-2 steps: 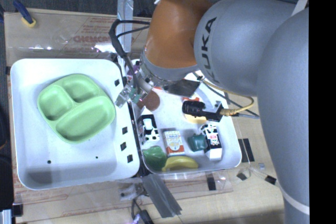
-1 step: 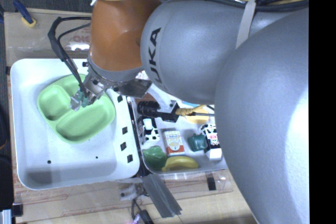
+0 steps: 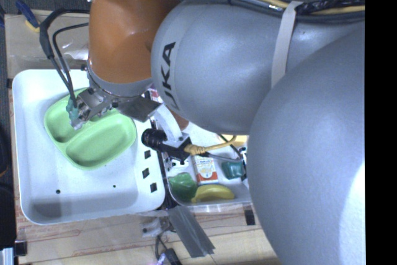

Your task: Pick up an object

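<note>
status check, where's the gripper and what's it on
Gripper down in left bin, at the green dish. No grasp confirmed. Arm covers most of right bin; yellow item and green item visible there.

A wooden bench (image 3: 93, 239) is seen beneath the arm, its pale boards showing along the near edge and at the far left corner. Two shallow white bins are set directly on it, side by side. The left bin (image 3: 37, 195) is seen almost whole, its rim rounded at the corners. The right bin (image 3: 214, 203) is largely covered from above, and only its near left part is visible. Between the bins and at the bench's near edge, grey metal brackets (image 3: 189, 233) are fixed.
</note>
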`<state>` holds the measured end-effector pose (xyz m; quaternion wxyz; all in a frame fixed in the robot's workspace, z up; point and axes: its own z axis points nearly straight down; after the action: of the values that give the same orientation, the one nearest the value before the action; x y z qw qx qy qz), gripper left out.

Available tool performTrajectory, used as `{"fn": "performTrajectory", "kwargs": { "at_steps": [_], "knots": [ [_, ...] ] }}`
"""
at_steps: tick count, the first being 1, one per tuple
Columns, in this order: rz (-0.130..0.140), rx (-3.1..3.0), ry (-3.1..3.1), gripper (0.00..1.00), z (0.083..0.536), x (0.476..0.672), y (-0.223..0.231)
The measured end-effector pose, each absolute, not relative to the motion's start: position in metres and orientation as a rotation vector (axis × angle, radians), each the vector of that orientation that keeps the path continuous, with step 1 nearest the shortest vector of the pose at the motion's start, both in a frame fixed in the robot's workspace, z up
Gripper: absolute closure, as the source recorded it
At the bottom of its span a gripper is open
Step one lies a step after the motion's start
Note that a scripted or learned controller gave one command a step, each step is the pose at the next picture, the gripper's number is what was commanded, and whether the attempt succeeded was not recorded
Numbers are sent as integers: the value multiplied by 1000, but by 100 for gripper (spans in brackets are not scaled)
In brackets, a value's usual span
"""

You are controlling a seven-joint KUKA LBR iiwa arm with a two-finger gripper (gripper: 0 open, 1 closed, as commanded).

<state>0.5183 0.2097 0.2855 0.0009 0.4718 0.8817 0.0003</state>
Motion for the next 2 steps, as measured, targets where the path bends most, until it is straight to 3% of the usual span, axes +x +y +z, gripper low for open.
{"fn": "performTrajectory", "kwargs": {
  "at_steps": [1, 2],
  "knots": [
    [-7, 1164, 2922, 100, 227, 494, 155],
    [2, 604, 3077, 100, 313, 498, 122]
  ]
}}
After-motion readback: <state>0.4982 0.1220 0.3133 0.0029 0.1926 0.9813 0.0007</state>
